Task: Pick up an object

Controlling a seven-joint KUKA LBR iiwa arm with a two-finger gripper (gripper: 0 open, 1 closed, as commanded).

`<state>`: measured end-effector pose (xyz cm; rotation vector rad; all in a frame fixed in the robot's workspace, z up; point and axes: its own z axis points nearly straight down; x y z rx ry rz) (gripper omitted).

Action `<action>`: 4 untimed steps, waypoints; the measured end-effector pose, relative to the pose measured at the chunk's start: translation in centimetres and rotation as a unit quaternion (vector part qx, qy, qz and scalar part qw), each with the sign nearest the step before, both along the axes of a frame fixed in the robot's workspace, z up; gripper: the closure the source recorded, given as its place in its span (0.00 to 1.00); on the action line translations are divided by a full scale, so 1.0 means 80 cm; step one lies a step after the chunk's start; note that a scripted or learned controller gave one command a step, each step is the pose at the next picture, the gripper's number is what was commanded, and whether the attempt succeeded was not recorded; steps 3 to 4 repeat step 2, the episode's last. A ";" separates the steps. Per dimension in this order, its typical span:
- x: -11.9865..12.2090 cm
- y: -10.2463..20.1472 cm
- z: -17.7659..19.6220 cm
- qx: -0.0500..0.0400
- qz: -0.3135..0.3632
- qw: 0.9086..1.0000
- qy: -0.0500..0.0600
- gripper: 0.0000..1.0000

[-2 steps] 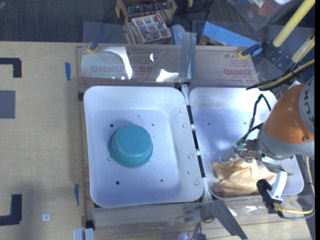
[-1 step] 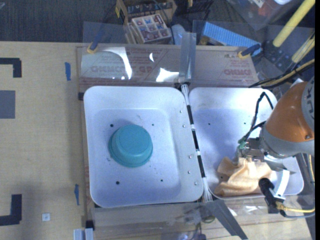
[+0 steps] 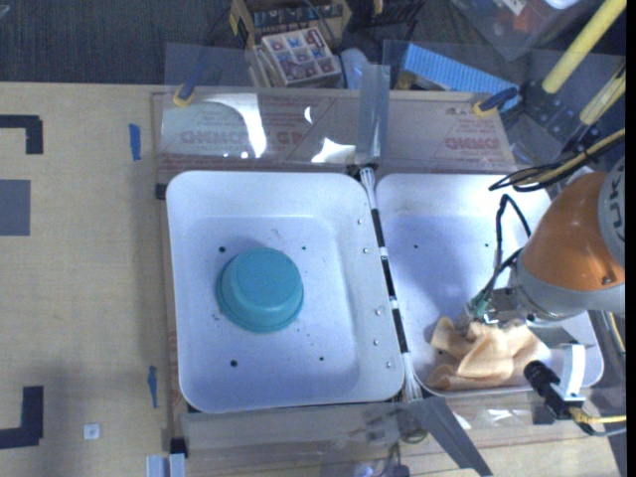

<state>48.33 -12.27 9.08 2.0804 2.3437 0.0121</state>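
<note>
Down at the near edge of the right bin [image 3: 437,217], close to its near left corner, a crumpled tan cloth [image 3: 487,354] lies bunched against the bin wall, and the arm [image 3: 571,251] has its wrist directly over the cloth's far side. The gripper [image 3: 489,311] sits at the cloth's upper edge, apparently touching or just above the fabric, but the wrist housing and cables cover it from this slanted view, so I cannot tell how it is set or whether any cloth is caught in it. The cloth looks to be resting on the bin floor, not lifted, so I would judge the pick as at the descent or grasp stage, not yet achieved. Its place hard against the near wall probably explains the arm's steep reach from the right side: the wall leaves little room on that flank. Soft folds should give an easy pinch, though a shallow grab may slip off a single layer. Across the divider, a teal bowl [image 3: 260,287] sits upside down near the middle of the left bin [image 3: 199,217], well apart from the arm and out of play for this attempt.
</note>
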 end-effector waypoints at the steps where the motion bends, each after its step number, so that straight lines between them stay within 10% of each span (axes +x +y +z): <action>1: 0.000 -0.001 -0.001 -0.001 0.000 1.000 0.000 0.00; 4: -0.005 0.026 0.006 -0.001 -0.005 1.000 0.005 0.00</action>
